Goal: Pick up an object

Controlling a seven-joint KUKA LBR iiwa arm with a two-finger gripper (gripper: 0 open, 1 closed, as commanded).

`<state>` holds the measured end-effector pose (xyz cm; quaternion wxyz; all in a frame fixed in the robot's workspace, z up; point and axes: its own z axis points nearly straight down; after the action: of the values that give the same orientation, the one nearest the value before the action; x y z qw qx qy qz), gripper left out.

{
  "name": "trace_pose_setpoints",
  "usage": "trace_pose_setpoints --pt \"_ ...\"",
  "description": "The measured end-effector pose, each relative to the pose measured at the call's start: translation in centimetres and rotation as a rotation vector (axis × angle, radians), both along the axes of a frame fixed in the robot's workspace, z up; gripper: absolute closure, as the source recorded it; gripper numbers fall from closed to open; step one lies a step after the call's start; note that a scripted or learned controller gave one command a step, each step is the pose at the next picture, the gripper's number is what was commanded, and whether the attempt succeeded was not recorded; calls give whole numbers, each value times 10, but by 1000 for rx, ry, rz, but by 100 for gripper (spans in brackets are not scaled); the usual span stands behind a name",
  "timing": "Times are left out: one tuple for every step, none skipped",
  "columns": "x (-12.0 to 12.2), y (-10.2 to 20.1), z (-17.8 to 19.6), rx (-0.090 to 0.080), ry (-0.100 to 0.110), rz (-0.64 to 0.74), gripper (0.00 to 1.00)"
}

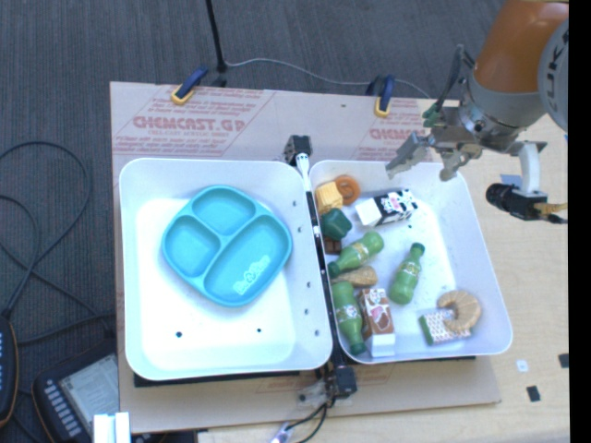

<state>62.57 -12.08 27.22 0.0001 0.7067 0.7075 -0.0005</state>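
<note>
two shallow white bins are sitting side by side on a brown board (231, 123) printed with red lettering. the left bin (148, 340) is holding a light blue divided plate (227, 245), lying tilted near its middle. the right bin (480, 247) is carrying a jumble of toy foods: a green bottle (406, 273) is lying at a slant in the centre, two more green bottles (355, 255) (347, 310) are crowding against the left wall, a black and white carton (395, 205) is resting near the far side, an orange round piece (347, 188) is sitting in the far left corner beside a yellow block (329, 197), a dark green block (335, 223) is lying just near of those, a brown and white box (377, 314) is lying at the near edge, and a tan ring-shaped pastry (460, 308) is leaning on a small green packet (436, 327) in the near right corner.

the hand (430, 162) is hanging over the far right rim of the right bin, its two fingers (404, 159) spread apart and gripping nothing.

the board is lying on a pale table (536, 340), clamped at its far edge by two clips (189, 86) (382, 95). dark carpet (55, 63) is stretching to the left and beyond, with black cables (37, 238) trailing across it.
</note>
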Motion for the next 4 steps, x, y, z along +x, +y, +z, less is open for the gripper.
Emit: trace_pose_setpoints --pt "-29 -44 -162 0 5 -2 0" --pt "-79 -79 -184 -1 -7 0 0" --pt "-77 -80 -173 -2 -11 -1 100" --pt "-90 -19 -77 1 -2 1 100"
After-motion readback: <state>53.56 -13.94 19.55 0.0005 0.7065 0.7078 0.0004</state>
